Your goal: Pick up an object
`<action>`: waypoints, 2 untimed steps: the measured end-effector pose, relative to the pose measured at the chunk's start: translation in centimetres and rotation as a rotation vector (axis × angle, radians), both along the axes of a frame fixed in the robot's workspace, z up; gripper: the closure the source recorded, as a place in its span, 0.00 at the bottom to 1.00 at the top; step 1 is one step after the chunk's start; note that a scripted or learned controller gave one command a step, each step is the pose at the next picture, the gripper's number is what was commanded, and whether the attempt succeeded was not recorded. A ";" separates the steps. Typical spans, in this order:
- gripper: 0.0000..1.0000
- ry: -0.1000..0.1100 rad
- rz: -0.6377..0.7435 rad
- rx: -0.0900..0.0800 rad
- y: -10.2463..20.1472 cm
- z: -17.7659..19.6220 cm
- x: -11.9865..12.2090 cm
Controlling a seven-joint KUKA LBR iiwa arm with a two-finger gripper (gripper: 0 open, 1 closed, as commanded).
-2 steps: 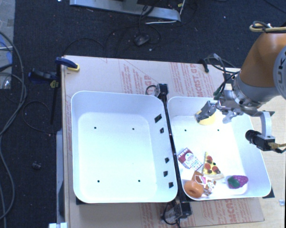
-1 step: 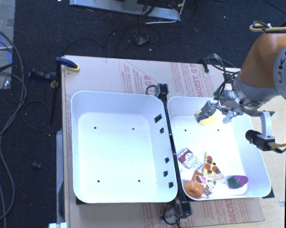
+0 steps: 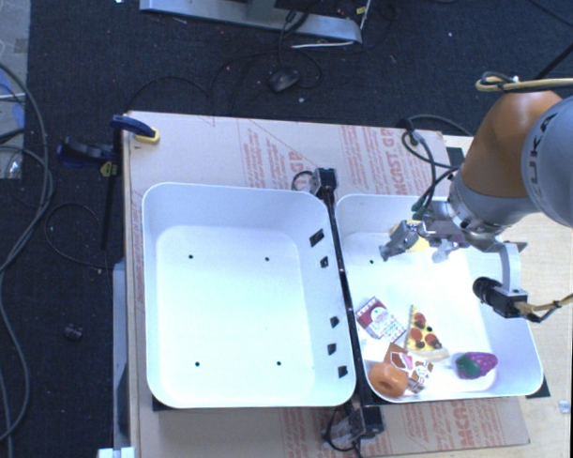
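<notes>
Two spread fingers of the tool [image 3: 419,245] hang above the right bin [image 3: 521,358], gripping nothing.

The worktop [image 3: 271,148] is a pale board printed with red lettering, set over a dark floor. Two shallow white bins rest directly on it, touching side by side: the right bin [image 3: 513,320] beneath the fingers, the left bin [image 3: 158,266] well to their left. A blue-and-yellow clamp [image 3: 135,127] grips the worktop's far left corner, well apart from the fingers.
</notes>
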State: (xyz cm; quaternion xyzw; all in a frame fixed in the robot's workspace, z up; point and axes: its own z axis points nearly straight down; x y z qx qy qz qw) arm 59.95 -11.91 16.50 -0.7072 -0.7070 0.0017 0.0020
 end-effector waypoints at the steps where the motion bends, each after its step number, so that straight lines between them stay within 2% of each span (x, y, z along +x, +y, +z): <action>1: 0.00 0.000 0.000 0.000 0.1 -6.3 0.1; 2: 0.00 -0.005 0.001 0.000 0.2 -7.3 0.0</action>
